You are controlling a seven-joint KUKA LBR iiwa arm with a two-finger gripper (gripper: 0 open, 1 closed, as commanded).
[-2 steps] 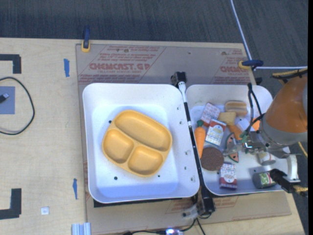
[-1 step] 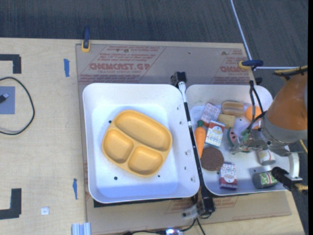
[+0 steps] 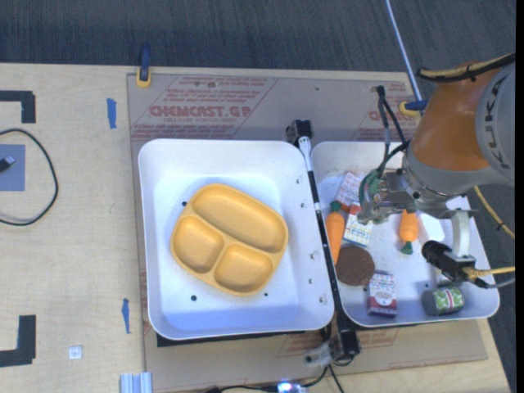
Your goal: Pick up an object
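Arm comes in from the right and the claw (image 3: 370, 211) hangs low over the left part of the right bin (image 3: 409, 308). Can't tell whether it is spread or pressed together; the wrist hides it from above. Nothing is visibly pinched.

All the loose items are in the right bin, so it reads as the pick pool. The left bin (image 3: 155, 219) carries just a yellow divided tray (image 3: 229, 236), probably the drop side.

Likely target is the white packet (image 3: 358, 234), lying flat right at the claw's near side and seemingly touching it. That's a guess from position only.

Crowded spot:
- The left carrot (image 3: 334, 232) lies between the packet and the bin's left wall, just beside both.
- The brown disc (image 3: 355, 266) is just beside the packet on the near side.
- A second packet (image 3: 350, 188) sits on the far side, near the claw.
- The right carrot (image 3: 408, 226) is just to the claw's right.

Left wall is close, so there's little room for sideways moves there. A flat packet gives little edge to grip, and the carrot could get nudged or caught instead.

The red-and-white carton (image 3: 382, 293) and green can (image 3: 443, 300) sit at the near edge, well apart from the claw. Bare bin floor shows between them and around the right carrot. Straight up looks like the clear way out. The bench (image 3: 65, 285) to the left of the bins is open.
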